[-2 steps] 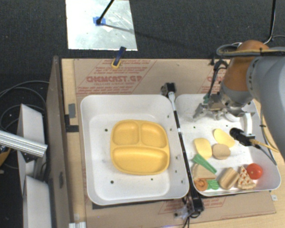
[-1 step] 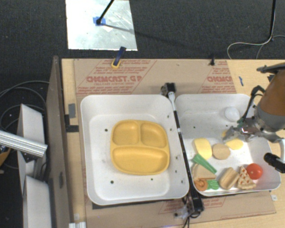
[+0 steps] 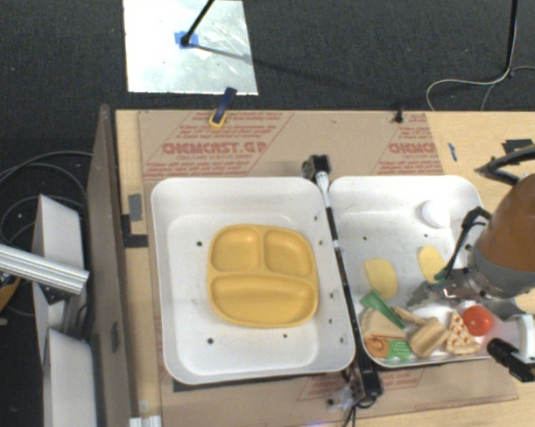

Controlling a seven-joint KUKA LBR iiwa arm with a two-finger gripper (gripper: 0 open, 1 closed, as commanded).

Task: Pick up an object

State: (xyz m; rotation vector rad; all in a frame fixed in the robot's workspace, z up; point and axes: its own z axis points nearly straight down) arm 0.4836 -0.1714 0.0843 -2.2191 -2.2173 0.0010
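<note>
Bins first: two shallow white ones sit side by side on the bench, the left bin (image 3: 178, 281) in the middle of the frame and the right bin (image 3: 399, 204) toward the right edge. One yellow divided plate (image 3: 261, 276) with three compartments lies flat in the centre of the left bin.

The right bin holds the small toy foods, crowded into its lower part. Two pale yellow chip-like pieces lie apart from each other, one (image 3: 381, 276) at the left of the pile and one (image 3: 430, 262) further right. One green stick-shaped piece (image 3: 379, 306) lies slanted below the left chip. One tan bread-like roll (image 3: 426, 336) rests near the bottom rim, one pizza-slice wedge (image 3: 459, 335) just right of it, and one red tomato-like ball (image 3: 478, 320) touches the wedge's upper side. One white round lump (image 3: 432, 213) sits alone in the bin's upper right.

The arm (image 3: 518, 243) enters from the right edge, and its gripper (image 3: 438, 288) hangs low over the pile, just above the roll and beside the right chip. Whether the claw is wide, narrow or holding anything cannot be told.
</note>
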